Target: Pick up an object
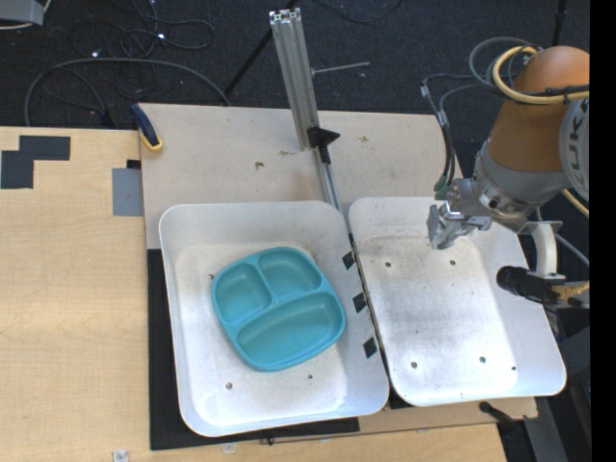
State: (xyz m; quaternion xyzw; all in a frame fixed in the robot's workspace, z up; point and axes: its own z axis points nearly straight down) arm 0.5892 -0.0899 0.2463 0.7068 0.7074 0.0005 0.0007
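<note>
**Operator:** I have the grey two-finger gripper [445, 229] hanging over the far part of the right shallow white plastic bin [462, 373], near its back rim. I cannot tell how it is set; it reads as a small metallic cluster from this height. Nothing visible held beneath it.

**Observer:** Where is the target?

**Operator:** The turquoise plastic divided plate with three compartments [278, 307] lies flat in the left shallow white plastic bin [192, 258]. From the gripper it is well apart, off to the view's left and toward the near side, across the divide between the two bins.

**Observer:** Orientation?

**Operator:** Its long axis runs on a diagonal, from upper left to lower right in the view. I judge the pick not yet started; the arm must cross the divide, and a raised rim looks the likeliest hold.
</note>
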